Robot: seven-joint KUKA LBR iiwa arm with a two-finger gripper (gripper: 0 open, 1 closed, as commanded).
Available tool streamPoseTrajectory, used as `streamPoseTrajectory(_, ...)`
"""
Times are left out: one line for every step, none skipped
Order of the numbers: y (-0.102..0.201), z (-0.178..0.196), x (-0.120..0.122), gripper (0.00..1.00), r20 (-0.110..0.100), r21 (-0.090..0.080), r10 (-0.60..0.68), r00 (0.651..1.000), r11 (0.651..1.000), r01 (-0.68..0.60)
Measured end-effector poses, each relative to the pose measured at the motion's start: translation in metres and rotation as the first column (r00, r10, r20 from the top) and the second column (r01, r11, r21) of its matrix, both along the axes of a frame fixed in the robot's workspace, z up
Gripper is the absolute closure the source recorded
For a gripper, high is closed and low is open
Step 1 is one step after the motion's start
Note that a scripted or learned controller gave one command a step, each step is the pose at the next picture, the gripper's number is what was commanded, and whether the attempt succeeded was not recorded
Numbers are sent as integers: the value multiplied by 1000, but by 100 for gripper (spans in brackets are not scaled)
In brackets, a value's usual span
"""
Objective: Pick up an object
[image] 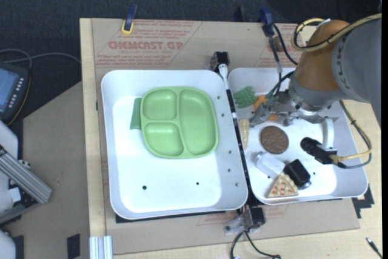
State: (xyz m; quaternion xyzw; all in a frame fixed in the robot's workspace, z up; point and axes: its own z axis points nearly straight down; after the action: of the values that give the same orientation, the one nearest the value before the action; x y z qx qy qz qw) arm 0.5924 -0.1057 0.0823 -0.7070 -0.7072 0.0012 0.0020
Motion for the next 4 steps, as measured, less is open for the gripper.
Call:
streamPoseTrajectory(0,13,1,100,5,-1,-1,1000,1000,1)
streamPoseTrajectory(-8,60,-3,100,8,-2,-2,1000,1000,2)
streamPoseTrajectory(-17,111,-6,100,12,-3,-1,1000,1000,1)
streamPoseTrajectory(-17,145,-5,100,10,-3,1,1000,1000,-1)
